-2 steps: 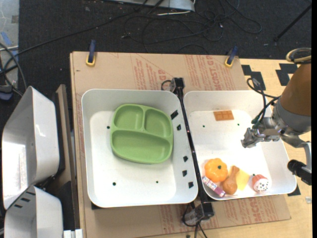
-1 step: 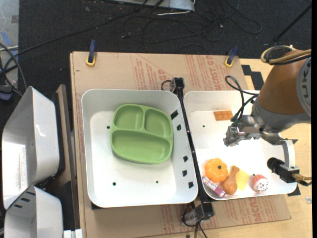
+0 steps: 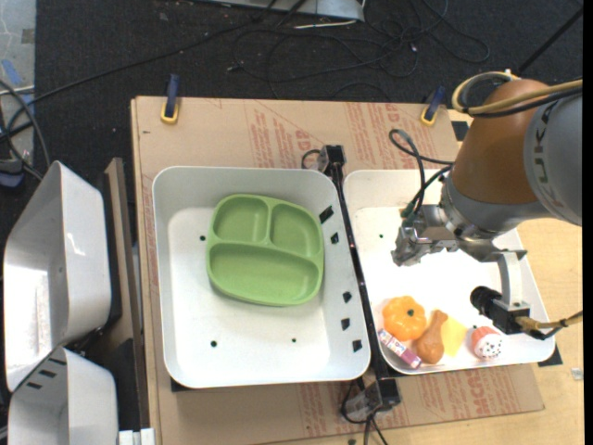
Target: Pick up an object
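Observation:
In the right bin [image 3: 375, 193], along its near edge, lie an orange pumpkin [image 3: 405, 316], a brown drumstick [image 3: 432, 337], a yellow piece [image 3: 453, 336], a small pink-and-white tube [image 3: 398, 347] and a pink speckled ball [image 3: 485, 343]. My gripper [image 3: 410, 247] hangs over the middle of the right bin, above and beyond the pumpkin, apart from it. I see nothing between its fingers. The left bin [image 3: 176, 276] holds a green divided plate [image 3: 267, 249].
Black clips sit on the divider between the bins [image 3: 347, 258]. Yellow clamps [image 3: 170, 111] hold the cardboard base at the back. White containers [image 3: 56, 248] stand off the bench to the left. Bare floor shows in the right bin's far-left part.

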Robot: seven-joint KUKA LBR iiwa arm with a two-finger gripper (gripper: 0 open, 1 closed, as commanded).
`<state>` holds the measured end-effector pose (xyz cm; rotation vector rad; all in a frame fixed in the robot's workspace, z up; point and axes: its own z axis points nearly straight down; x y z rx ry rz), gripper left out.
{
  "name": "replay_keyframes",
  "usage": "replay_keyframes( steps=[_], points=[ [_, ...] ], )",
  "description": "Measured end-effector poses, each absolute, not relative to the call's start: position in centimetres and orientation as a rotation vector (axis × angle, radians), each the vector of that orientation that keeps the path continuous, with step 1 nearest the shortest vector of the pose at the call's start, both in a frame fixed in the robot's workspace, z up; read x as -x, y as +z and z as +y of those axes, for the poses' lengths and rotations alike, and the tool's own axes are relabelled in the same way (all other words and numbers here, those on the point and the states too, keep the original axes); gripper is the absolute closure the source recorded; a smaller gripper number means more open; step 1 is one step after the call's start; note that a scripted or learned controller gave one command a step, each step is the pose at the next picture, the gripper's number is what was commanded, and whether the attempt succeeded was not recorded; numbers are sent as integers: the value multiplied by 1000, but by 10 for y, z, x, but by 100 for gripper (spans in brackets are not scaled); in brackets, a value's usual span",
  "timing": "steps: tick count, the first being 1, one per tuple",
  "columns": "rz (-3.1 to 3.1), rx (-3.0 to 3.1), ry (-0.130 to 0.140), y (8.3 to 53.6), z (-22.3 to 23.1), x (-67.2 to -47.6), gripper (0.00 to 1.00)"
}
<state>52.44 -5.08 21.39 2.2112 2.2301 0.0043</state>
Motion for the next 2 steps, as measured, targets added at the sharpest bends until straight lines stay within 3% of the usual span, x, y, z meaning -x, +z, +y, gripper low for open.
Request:
replay_keyframes(
  steps=[1,2],
  points=[
    [2230,-2211,4,222,6,-539,100],
    [2232,-2212,3,235,62,-541,100]
  ],
)
